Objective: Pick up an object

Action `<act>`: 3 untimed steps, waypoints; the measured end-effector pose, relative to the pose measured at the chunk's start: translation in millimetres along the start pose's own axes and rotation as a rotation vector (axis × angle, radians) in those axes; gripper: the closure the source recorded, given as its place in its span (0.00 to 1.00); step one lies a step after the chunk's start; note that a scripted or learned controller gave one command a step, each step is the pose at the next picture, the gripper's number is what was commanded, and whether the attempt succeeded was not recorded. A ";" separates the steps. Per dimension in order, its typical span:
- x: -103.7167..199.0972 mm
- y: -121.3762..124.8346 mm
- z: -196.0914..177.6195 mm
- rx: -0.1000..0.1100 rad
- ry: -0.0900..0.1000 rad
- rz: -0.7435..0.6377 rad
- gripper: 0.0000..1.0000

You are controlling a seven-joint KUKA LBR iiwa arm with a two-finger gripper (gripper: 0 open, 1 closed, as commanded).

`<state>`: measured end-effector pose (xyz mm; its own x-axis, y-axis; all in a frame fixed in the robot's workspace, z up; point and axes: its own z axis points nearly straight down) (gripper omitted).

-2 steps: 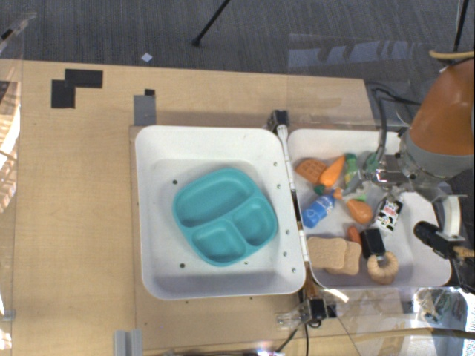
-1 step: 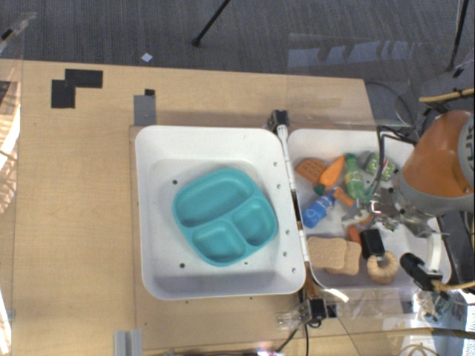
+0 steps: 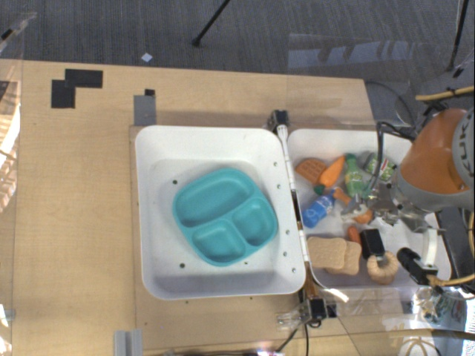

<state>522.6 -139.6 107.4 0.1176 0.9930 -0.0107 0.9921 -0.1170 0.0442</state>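
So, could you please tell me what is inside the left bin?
The left bin holds one teal divided plate with three compartments, lying flat with nothing on it. Whatever lies beneath the plate is covered.

The worktop (image 3: 74,221) is pale matt wood. Both bins (image 3: 148,221) look like smooth, faintly glossy white plastic, and the teal divided tray (image 3: 223,215) is smooth plastic too. The floor (image 3: 297,13) is rough grey carpet.

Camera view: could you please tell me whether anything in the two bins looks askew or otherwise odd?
Mostly tidy. The turquoise three-compartment plastic tray lies rotated, its edges at a slant to the walls of the left white bin. In the right white bin, the small blue plastic bottle lies on its side among piled toy foods.
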 end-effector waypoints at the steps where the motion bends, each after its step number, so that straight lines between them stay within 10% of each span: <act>1: -4.1 8.6 -16.6 -0.030 -0.014 0.000 1.00; 2: 63.2 23.3 -23.3 0.043 0.009 0.263 1.00; 3: 117.3 11.7 -78.8 0.044 0.001 0.578 1.00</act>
<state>544.7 -23.3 185.4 0.6407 0.7678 0.0041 0.7678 -0.6407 0.0006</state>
